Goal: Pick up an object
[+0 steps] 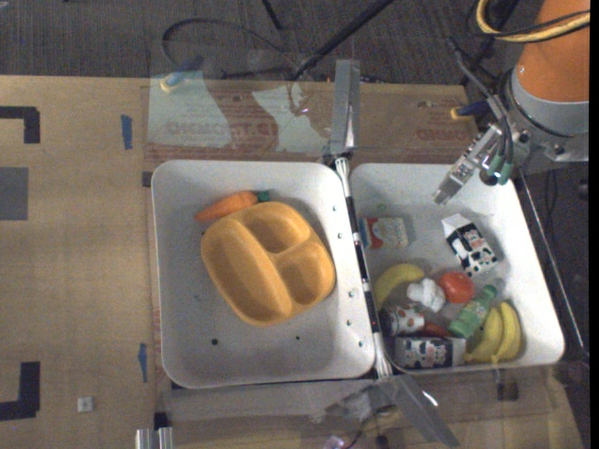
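Camera view: tool [449, 189] (fingers perhaps closed) above right bin [533, 241].

Glossy yellow plastic divided plate [267, 262]; smooth white bins [178, 279]; matt wooden bench [75, 279]

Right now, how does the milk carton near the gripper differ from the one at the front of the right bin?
The rear carton stands apart on bare bin floor, tilted, black cow patches facing up. The front carton lies on its side against the front wall, crowded by the green bottle and bananas. The rear one sits closer to the gripper, so it is probably easier to reach. Both are small white cartons with dark print in the right bin.
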You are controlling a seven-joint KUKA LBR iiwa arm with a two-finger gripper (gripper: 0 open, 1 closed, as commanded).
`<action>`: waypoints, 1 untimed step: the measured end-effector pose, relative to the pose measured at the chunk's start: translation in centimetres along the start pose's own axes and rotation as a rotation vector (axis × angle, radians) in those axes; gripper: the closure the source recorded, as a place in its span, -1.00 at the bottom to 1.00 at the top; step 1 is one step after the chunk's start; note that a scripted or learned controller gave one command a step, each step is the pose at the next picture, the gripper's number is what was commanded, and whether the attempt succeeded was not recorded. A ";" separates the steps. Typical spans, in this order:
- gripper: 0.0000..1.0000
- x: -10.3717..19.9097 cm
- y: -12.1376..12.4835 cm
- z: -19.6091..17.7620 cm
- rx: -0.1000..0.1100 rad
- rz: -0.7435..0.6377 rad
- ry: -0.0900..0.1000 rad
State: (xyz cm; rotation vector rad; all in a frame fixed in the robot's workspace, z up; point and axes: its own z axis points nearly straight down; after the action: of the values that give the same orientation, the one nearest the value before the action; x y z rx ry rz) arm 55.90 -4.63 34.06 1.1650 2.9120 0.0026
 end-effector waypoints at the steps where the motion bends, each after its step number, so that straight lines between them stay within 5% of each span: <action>1: 1.00 -1.5 4.7 -6.7 -0.001 0.126 -0.001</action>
State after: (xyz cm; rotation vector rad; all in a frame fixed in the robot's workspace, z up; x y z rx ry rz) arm 60.17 -2.26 40.73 1.3457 2.8313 0.0035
